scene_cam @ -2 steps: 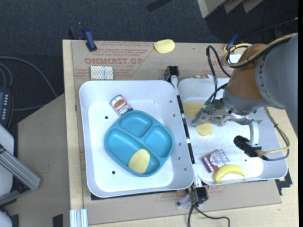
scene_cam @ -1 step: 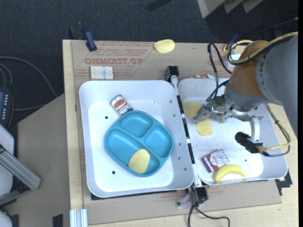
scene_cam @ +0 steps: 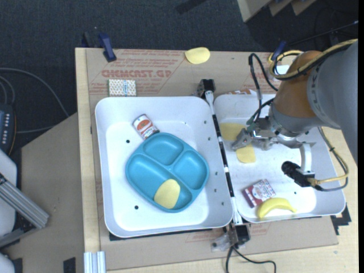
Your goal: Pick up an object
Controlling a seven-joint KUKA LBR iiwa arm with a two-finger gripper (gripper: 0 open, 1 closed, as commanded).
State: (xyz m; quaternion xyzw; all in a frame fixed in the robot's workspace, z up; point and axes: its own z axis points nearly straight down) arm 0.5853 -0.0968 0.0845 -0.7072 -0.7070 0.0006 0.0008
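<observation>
Your gripper (scene_cam: 254,139) hangs low in the right bin (scene_cam: 324,206), above two yellow pieces (scene_cam: 245,154); you cannot tell its state. One banana (scene_cam: 275,207) and one red packet (scene_cam: 259,191) lie nearer. One blue tray (scene_cam: 165,169) and one can (scene_cam: 145,126) occupy the left bin (scene_cam: 114,152).

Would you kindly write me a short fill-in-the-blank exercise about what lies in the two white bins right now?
1. The blue three-compartment plastic plate lies in the ____ bin.
2. A pale yellow rounded item rests on that plate, in the compartment ____ the camera.
3. The yellow plastic banana lies in the right bin beside a small ____ packet.
4. The claw hovers over the ____ bin, above a flat yellow piece.

Missing words: left; nearest; red; right
</observation>
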